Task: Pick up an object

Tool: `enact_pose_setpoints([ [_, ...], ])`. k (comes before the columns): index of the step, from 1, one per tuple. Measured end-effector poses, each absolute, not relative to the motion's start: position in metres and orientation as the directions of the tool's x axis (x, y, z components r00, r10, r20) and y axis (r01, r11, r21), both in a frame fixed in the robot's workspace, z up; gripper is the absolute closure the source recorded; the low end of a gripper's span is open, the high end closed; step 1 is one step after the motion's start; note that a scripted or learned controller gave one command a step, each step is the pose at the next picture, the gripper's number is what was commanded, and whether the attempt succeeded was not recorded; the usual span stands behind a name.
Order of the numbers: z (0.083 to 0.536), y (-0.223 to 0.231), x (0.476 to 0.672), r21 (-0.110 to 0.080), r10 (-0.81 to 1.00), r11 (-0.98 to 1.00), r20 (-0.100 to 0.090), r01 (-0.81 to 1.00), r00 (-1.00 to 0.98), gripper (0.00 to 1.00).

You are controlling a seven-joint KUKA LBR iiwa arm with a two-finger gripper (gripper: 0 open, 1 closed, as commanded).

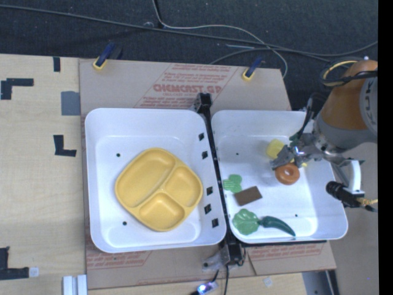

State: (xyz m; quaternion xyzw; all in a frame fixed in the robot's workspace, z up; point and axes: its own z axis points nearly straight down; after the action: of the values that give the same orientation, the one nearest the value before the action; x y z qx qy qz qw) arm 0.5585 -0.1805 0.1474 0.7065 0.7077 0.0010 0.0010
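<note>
Gripper [290,157] low in right bin [319,226], tip between yellow piece [275,147] and orange ring [287,174]; opening and hold: cannot tell. Ring just below tip, touching or nearly. Judged light, rigid, smooth plastic; pinch across rim, one finger through hole.

Gripper [287,158]: orange ring [287,174] just below, yellow block [276,147] just left; open bin floor [245,134] farther left.
</note>
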Motion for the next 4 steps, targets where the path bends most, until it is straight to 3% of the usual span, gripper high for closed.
enact_pose_setpoints([
  [2,0.272,-0.178,0.556,0.005,1.0,0.002,-0.002,1.0,-0.002,1.0],
  [4,0.249,-0.064,0.552,-0.003,1.0,0.006,0.001,1.0,-0.006,1.0],
])
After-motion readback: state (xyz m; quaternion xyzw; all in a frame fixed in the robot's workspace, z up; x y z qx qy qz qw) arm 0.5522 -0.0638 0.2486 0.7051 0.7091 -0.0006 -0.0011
